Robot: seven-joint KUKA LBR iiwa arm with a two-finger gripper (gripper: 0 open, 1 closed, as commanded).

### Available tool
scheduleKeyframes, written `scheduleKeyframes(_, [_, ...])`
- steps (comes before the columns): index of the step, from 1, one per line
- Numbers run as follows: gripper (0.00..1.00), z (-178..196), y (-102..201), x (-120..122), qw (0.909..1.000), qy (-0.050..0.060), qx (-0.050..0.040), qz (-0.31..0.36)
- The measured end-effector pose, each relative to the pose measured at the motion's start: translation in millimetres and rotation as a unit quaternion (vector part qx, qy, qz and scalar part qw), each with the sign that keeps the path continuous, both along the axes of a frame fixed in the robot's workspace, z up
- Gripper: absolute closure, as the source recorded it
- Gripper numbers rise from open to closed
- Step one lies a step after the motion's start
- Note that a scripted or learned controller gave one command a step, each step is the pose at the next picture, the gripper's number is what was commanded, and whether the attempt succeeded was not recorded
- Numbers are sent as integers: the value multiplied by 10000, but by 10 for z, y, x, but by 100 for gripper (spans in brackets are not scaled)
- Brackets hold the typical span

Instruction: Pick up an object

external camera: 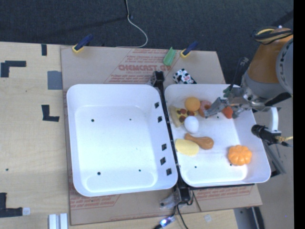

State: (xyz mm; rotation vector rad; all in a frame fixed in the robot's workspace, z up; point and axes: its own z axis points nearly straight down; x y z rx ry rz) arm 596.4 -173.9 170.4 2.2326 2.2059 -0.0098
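Approach step. I see the gripper (215, 108) low over the right bin's (252, 175) far edge, near a reddish piece (205, 106); grip state unreadable. Next: settle squarely over one item, then descend.

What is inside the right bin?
The right bin holds an orange ball, white egg, drumstick, yellow piece and pumpkin. The gripper covers other items.

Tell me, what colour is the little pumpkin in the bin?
Orange. The pumpkin shows best in the camera view, in the right bin.
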Motion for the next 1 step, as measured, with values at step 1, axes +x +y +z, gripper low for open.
scheduleKeyframes(1, [0, -880, 164, 671, 10000, -21, 17, 82])
